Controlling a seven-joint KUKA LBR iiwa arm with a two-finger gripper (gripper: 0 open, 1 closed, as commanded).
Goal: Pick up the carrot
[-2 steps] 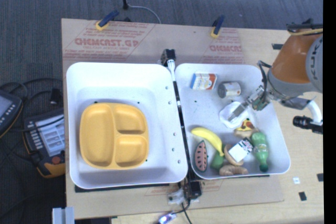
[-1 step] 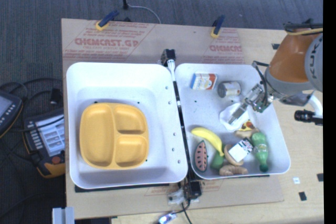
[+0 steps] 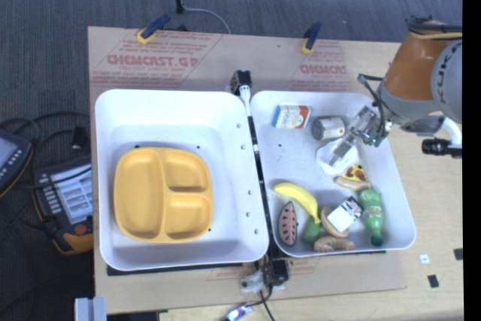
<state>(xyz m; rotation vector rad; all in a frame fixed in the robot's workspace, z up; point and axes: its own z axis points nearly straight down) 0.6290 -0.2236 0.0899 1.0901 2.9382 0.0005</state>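
My gripper (image 3: 347, 145) hangs low over the upper right part of the right bin (image 3: 402, 237), slanting down to the left from the grey wrist (image 3: 370, 124). Its tip sits above a white crumpled item (image 3: 331, 160), just right of a grey can (image 3: 326, 128). Right below it lies a small orange, yellow and red piece (image 3: 352, 177). I cannot tell whether this piece is the carrot, and no other item reads clearly as one. Nothing shows held in the gripper.
The right bin also holds a small carton (image 3: 291, 116), a banana (image 3: 296, 199), a watermelon slice (image 3: 287, 224), a green bottle (image 3: 373, 216), a white-tagged round item (image 3: 342, 218) and a tan lump (image 3: 331, 243). A yellow divided tray (image 3: 161, 192) lies in the left bin (image 3: 120, 105).
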